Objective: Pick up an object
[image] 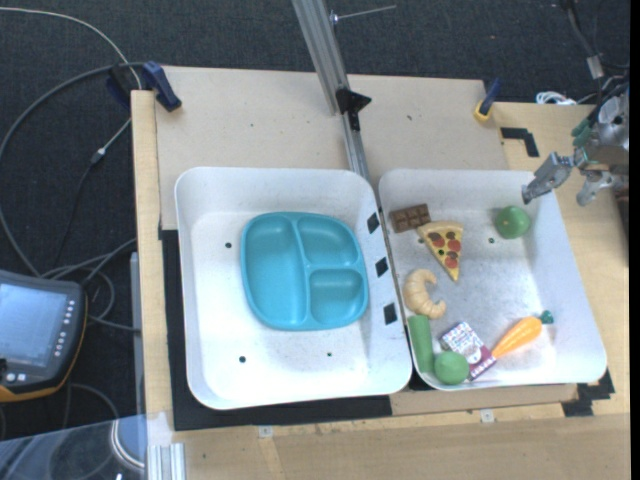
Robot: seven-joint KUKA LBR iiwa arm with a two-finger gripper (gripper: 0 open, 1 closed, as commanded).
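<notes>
Grey end effector [563,180] at three o'clock, fingers spread and gripping nothing, just above right bin [580,298] rim. Green ball [512,222] just beside it at seven o'clock; pizza slice [443,247], croissant [423,292], carrot [520,335] scattered further toward six.

Light even and fairly bright, diffuse, apparently from overhead; no hard-edged shadows anywhere. Soft, faint shade sits under the rims of the two white bins [200,268] and close beneath the small items in the right bin. White bin walls near overexposed along the upper left rim, detail washed out there. Teal plate [300,268] shows a mild sheen, no sharp glare. Tan surface [260,118] evenly lit. Dark carpet [60,98] around it reads low in detail, slightly noisy. Overall focus moderate; resolution low, fine texture soft. The gripper [565,178] at right edge is blurred and smeared. Bottom left corner holds a hazy, translucent reflection.
</notes>
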